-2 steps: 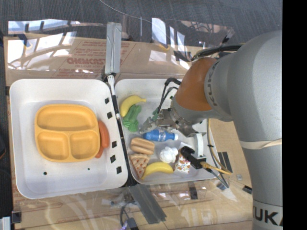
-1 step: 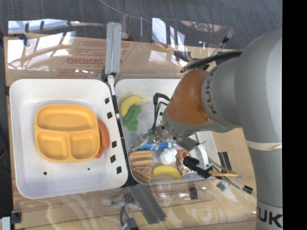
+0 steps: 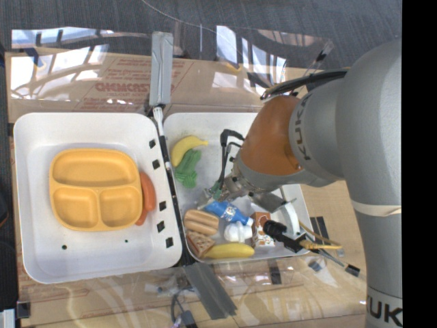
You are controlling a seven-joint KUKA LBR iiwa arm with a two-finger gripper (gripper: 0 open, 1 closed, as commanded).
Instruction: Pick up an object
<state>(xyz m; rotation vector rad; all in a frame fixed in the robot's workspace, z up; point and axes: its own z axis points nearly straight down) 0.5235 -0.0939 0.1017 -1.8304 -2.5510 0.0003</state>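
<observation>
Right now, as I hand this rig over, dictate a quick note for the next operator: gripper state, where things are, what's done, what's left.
Gripper: down in the right bin under the arm's orange band; grip state can't be seen.
Right bin: yellow banana and green toy at the far left; hot dog, waffle, second banana, blue packet and white item near the front.
Left bin: yellow divided tray with an orange carrot-like piece beside it.
Done: nothing visibly lifted.
Left: grasp and raise one object.

Dark grey carpet (image 3: 82,2) stretches beyond a cardboard-lined counter (image 3: 123,80), where glossy plastic sheeting (image 3: 239,43) catches bright window light, far behind the tool.
</observation>
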